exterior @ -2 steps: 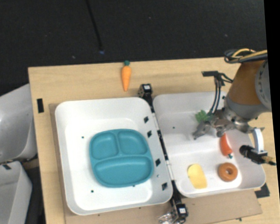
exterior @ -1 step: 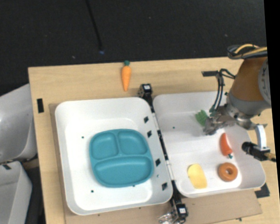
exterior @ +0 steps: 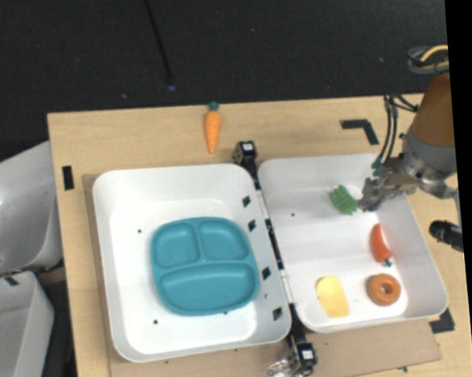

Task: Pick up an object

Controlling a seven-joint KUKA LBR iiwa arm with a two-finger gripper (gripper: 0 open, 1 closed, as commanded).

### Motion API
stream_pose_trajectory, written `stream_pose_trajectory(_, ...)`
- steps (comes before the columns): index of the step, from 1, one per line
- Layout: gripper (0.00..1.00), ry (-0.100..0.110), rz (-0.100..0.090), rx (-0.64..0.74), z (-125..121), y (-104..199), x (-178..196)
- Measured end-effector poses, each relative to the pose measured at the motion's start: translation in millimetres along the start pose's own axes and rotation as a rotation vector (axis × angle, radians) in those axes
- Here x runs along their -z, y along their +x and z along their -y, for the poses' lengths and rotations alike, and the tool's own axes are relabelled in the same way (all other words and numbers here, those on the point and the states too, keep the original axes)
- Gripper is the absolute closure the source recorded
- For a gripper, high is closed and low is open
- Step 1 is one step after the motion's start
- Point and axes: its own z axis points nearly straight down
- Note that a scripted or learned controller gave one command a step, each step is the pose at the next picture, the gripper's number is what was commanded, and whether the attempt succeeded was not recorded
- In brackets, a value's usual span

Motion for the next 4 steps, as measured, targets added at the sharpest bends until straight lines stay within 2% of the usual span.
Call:
stream_pose_trajectory(1,1.0,-0.003,0.001,0.008,-9,-4,62)
stream_pose_trajectory(2,1.0,0.003,-0.001,0.009,-10,-5,73)
stream_pose_trajectory(3,1.0,0.002,-0.002,0.012,-20,46,81)
stream_pose_trajectory(4,1.0,0.006,-0.003,0.012,-35,99,69)
